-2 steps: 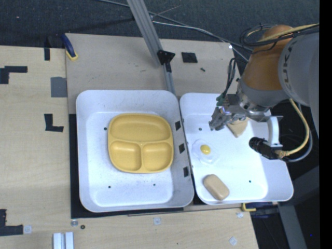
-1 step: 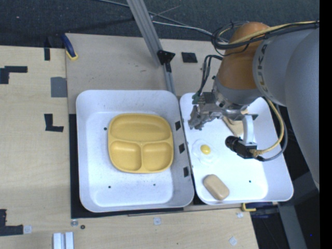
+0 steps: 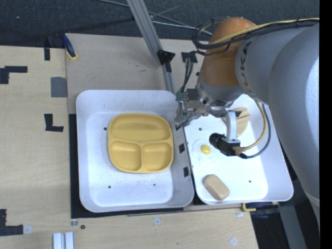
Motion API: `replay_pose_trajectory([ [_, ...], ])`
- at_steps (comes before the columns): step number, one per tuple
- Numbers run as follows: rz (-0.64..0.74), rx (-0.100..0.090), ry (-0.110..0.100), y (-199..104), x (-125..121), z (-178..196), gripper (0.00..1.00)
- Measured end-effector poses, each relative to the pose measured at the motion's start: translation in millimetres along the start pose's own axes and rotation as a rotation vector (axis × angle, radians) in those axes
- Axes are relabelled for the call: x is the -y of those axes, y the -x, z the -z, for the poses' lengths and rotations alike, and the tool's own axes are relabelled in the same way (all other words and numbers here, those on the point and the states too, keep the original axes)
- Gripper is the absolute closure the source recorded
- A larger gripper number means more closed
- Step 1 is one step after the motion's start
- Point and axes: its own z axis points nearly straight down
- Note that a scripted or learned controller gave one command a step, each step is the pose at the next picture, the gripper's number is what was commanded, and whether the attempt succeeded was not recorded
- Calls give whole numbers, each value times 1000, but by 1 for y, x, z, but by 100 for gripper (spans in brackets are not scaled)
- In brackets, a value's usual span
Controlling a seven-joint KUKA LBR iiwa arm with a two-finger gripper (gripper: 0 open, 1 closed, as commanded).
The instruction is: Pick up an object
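Yellow divided plate (image 3: 140, 141) lies left of the fingers (image 3: 188, 110), tan bread-shaped piece (image 3: 216, 186) below them; finger state unreadable.

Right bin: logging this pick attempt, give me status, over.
Gripper low at right bin's upper-left corner, nothing seen in it. Tan block and small yellow piece lie untouched. Yellow divided tray in left bin. Nothing blocking.

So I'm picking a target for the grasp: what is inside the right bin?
In the right bin lie a tan bread-like piece near the front and a small fried-egg toy. The arm hangs over the bin's far end, covering whatever lies there.
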Motion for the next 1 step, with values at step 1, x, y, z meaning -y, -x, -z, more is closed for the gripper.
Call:
replay_pose_trajectory([
  [1, 2, 0, -1, -52, 4, -3, 100],
])
